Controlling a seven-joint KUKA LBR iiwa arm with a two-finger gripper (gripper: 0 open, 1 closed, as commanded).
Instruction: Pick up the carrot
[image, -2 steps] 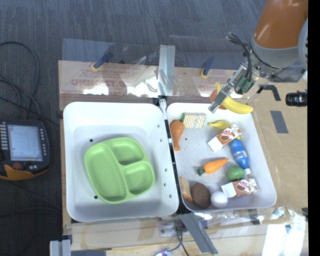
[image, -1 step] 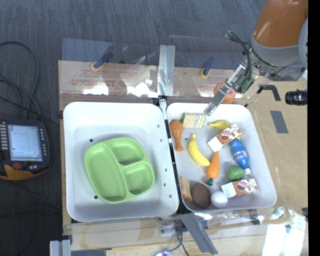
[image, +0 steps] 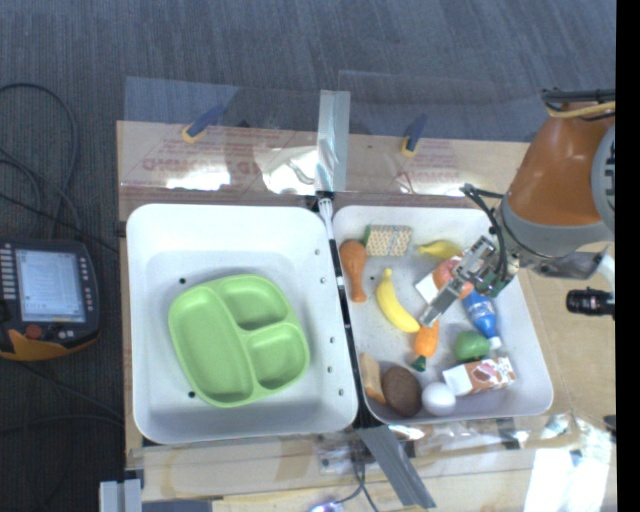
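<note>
hand (image: 432, 318) just above the carrot (image: 425, 345) — grip state can't be told.

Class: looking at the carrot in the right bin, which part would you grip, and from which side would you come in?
Grip the carrot across its orange middle, from above. It lies flat and slim; the banana and a green fruit flank it, so sideways entry looks cramped. The gripper hovers above.

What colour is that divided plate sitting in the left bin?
Light green. The divided plate shows best in the camera view, lying in the left white bin.

Bench (image: 150, 160) bearing two white bins (image: 160, 420)
</note>
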